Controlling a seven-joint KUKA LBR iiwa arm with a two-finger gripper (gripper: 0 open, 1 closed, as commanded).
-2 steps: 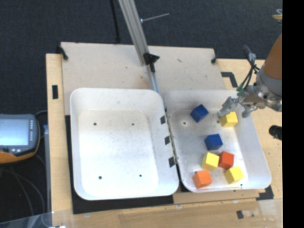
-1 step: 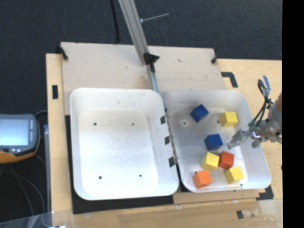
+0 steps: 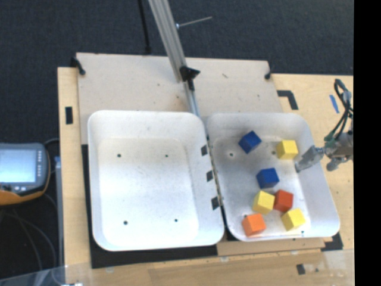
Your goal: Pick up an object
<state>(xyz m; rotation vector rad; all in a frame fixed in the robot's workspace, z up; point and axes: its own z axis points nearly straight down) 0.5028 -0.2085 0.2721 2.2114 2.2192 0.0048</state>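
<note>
Pincer (image 3: 306, 158) sits at the right rim of the right bin (image 3: 318, 216), grey, small in view, reaching in from the right edge. Whether it is wide or narrow I cannot tell; nothing visible in its grip. Cables (image 3: 343, 109) loop above and behind it.

Right bin holds seven blocks. Yellow block (image 3: 287, 149) just beside the pincer, up and to its left, nearest of all. Blue block (image 3: 250, 141) farther left, near the bin's top. Second blue block (image 3: 268, 177) below and left of the pincer. Lower still, a cluster: yellow block (image 3: 264, 202) touching a red block (image 3: 283, 200); orange block (image 3: 253, 224) at the bin's lower edge; another yellow block (image 3: 293, 219) almost straight below the pincer, near the lower right corner.

Left bin (image 3: 95, 159), well left of the pincer, white with faint dark speckling and four small dark dots on its floor. The two bins meet along a seam with black clips (image 3: 209, 176).

Both bins rest on a pale wooden bench (image 3: 71, 189); a lighter board (image 3: 131, 79) lies beneath their far side, with black corner brackets. A slanted metal rail (image 3: 168, 31) rises from the board up past the top edge, ending in a black clamp (image 3: 189, 74). Floor beyond is dark carpet (image 3: 59, 16). At the far left, a grey handheld screen unit (image 3: 21, 168) with an orange underside.
</note>
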